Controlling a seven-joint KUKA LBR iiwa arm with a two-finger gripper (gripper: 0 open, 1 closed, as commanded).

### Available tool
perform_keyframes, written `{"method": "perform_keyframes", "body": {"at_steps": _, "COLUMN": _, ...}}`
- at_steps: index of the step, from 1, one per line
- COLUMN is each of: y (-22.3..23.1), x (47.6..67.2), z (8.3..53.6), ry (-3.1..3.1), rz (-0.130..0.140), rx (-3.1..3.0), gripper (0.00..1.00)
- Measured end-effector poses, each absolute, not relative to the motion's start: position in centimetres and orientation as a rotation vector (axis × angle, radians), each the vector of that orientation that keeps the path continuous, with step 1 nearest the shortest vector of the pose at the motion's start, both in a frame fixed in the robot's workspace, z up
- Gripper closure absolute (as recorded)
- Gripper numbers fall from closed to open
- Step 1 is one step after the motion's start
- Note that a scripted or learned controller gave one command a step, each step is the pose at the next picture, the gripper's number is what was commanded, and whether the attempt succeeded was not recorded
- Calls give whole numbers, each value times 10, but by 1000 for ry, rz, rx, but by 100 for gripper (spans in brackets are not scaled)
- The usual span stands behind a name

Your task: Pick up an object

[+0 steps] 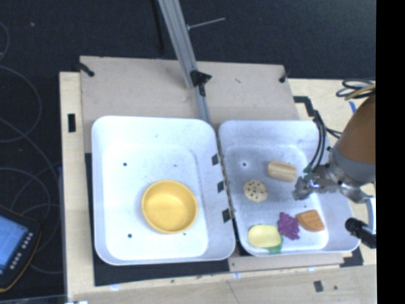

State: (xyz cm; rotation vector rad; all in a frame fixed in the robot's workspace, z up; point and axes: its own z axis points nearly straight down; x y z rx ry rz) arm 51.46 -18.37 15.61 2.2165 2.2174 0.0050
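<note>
Camera view is showing the gripper (304,189) hovering in the right bin (266,135), finger state unclear, beside a tan cylinder (282,170), speckled round cookie (255,190), knobbly purple grapes (289,225) and orange wedge (311,220).

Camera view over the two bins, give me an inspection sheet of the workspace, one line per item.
Surface: two white bins side by side, left bin and right bin, on a tan bench.
Job's things: yellow bowl in the left bin; in the right bin a tan cylinder, speckled cookie, purple grapes, orange wedge and yellow-green piece.
Clutter: nothing seen.
Grippers: pincer low over the right bin, right of the cylinder; nothing seen between its fingers.
Cables: black cable to the wrist; loose cables on the floor.
Surroundings: metal post; handheld screen.
</note>
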Motion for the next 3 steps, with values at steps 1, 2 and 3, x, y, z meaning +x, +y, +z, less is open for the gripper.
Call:
{"method": "perform_keyframes", "body": {"at_steps": 1, "y": -187, "x": 515, "z": 221, "ry": 2219, "rz": 7, "rx": 2211, "gripper": 100}}
{"method": "perform_keyframes", "body": {"at_steps": 2, "y": -184, "x": 514, "z": 267, "ry": 2221, "rz": 6, "rx": 2211, "gripper": 100}}
{"method": "perform_keyframes", "body": {"at_steps": 3, "y": -122, "x": 519, "z": 260, "ry": 2229, "rz": 3, "rx": 2211, "gripper": 100}}
